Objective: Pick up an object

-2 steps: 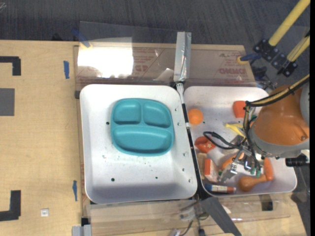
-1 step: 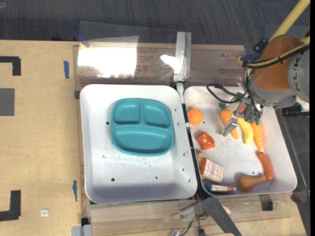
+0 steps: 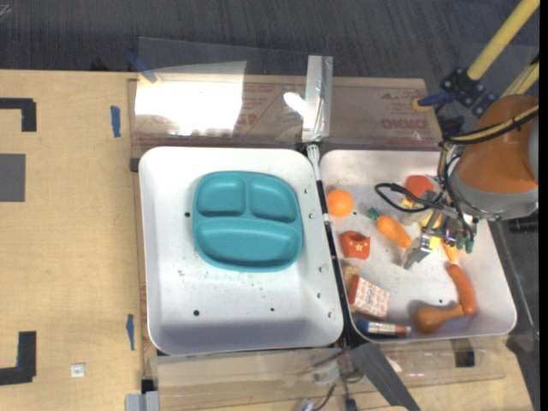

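The right bin (image 3: 501, 302) holds several small items. Among them are an orange ball (image 3: 340, 202), a carrot (image 3: 393, 229), a red piece (image 3: 355, 245), a printed packet (image 3: 370, 294), a marker (image 3: 382, 326), a sausage (image 3: 462, 284) and a brown pear-shaped piece (image 3: 434, 316). My gripper (image 3: 415, 254) hangs low over the bin's middle, just right of the carrot and up-left of the sausage. A yellow piece (image 3: 450, 248) lies right beside it. An orange-red item (image 3: 419, 183) is partly hidden behind the wrist cables.
The left bin (image 3: 163, 298) carries a teal divided plate (image 3: 248, 219). A raised divider (image 3: 330, 255) separates the two bins. The arm's orange band (image 3: 501, 148) and its cables overhang the right bin's far right corner.
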Robot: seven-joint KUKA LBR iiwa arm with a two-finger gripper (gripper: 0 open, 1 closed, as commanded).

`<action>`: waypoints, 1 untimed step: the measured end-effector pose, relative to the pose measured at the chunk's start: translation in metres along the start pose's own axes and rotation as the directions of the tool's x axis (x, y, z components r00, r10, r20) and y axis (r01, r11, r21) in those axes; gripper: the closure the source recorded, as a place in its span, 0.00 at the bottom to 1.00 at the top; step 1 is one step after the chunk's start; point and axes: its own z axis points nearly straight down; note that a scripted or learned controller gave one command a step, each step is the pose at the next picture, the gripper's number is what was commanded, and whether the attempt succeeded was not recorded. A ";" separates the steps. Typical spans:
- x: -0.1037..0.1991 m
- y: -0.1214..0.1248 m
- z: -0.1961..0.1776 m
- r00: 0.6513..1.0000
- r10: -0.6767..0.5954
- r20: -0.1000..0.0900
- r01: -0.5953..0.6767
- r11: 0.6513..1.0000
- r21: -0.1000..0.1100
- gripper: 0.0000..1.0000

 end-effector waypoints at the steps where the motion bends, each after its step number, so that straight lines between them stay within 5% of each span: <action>1: 0.000 0.061 0.000 0.990 -0.142 0.005 0.142 0.990 -0.003 0.00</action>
